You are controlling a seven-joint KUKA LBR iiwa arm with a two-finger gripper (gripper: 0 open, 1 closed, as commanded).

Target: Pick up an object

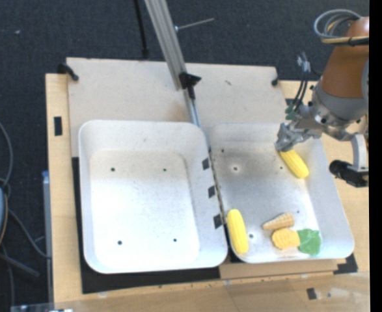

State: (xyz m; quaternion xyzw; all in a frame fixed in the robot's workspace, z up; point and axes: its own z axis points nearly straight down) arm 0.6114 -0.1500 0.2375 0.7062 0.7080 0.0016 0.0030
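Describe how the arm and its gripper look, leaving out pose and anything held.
The arm has an orange-brown rounded section above a grey wrist. Thin dark cables run down its side and a pale cable loops at the top. The gripper is small, grey and metallic.

Tool [288,142] low, wrist angled leftward

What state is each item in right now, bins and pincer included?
Yellow plastic corn cob at the right bin's far side: lying flat, directly beneath the pincer.
Yellow plastic corn cob by the divider: lying flat, untouched.
Tan ridged cone-shaped piece: lying flat.
Yellow corn piece with green husk: lying in the near corner.
Right white bin: holds all four.
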